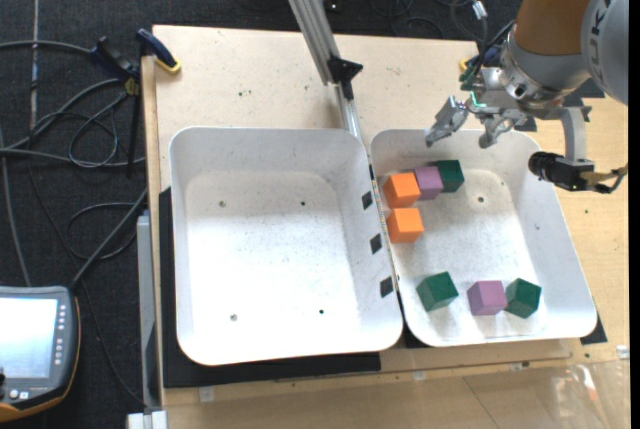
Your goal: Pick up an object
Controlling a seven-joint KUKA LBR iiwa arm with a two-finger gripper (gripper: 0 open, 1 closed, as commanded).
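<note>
Our gripper [470, 125] hangs with fingers spread wide and holding nothing, above the far rim of the right bin [560, 247]; the nearest cluster, led by the purple cube [428, 181], lies toward seven o'clock from it

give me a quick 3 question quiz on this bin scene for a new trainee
1. How many blocks lie in the right bin?
2. True or false: the gripper holds an orange block.
3. Which block touches the upper orange block on its right side: a) purple b) green c) none?

Key
1. Seven: two orange, two purple, three green.
2. False. The gripper hangs open above the bin's far edge with nothing between its fingers.
3. a. The upper purple block sits against it, and a green block lies past that.
</note>
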